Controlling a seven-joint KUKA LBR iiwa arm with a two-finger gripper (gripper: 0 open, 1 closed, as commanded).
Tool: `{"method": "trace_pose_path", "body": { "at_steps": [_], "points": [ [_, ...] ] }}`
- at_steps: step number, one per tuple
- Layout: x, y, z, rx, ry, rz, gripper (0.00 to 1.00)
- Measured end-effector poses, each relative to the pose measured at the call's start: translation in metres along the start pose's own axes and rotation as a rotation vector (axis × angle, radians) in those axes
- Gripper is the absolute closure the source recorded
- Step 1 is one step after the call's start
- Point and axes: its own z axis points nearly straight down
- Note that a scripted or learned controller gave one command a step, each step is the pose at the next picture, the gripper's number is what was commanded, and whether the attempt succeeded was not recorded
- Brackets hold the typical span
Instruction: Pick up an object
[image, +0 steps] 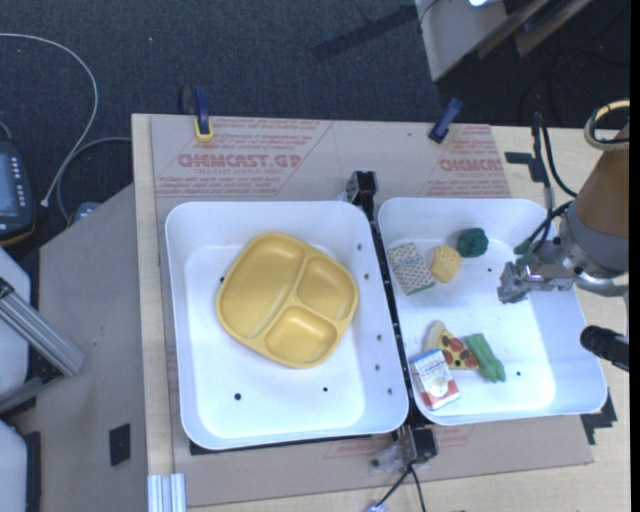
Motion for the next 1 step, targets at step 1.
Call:
{"method": "trace_pose_path", "body": {
  "at_steps": [1],
  "points": [
    [-0.0003,0.0017,-0.0446,0.000,0.000,0.000,1.00]
  ]
}}
